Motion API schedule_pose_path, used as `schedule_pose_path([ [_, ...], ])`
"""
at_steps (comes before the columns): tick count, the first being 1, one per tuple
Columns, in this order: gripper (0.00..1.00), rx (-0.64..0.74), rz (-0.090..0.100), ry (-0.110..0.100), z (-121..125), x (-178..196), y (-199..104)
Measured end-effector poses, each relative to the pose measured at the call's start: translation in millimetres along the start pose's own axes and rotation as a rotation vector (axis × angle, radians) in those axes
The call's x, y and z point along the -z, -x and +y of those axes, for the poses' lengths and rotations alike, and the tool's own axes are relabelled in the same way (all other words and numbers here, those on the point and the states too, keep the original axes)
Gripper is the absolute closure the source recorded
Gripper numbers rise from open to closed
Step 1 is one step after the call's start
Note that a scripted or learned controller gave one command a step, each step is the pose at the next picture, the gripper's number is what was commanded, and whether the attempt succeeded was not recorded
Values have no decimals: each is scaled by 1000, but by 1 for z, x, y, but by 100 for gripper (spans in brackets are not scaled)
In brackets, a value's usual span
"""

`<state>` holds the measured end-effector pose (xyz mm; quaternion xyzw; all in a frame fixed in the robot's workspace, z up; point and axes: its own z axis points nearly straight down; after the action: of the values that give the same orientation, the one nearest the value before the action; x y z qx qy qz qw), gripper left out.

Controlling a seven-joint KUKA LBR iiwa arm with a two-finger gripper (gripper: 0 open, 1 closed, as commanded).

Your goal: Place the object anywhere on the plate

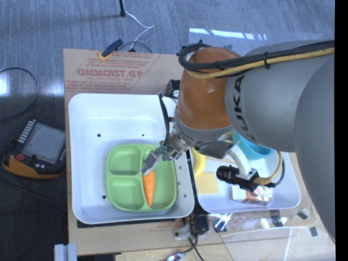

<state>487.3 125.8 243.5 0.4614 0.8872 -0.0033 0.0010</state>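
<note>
A green divided plate (126,179) lies in the left white bin (89,129), toward its front right. An orange carrot (149,189) rests lengthwise in the plate's long right compartment. My gripper (155,160) hangs from the orange wrist band just above the carrot's far end, right at its tip. The arm's bulk hides how the jaws stand, and I cannot make out whether they touch the carrot.
The right bin (288,197) holds a yellow flat item (205,182), a blue cup (254,147) and a crinkled snack packet (255,197), mostly under the arm. A teach pendant (38,148) lies on the floor at the left. Cardboard (109,72) lies behind the bins.
</note>
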Motion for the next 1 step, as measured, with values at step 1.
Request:
schedule_pose_path([
  [1,100,2,-1,-1,1,9,0],
])
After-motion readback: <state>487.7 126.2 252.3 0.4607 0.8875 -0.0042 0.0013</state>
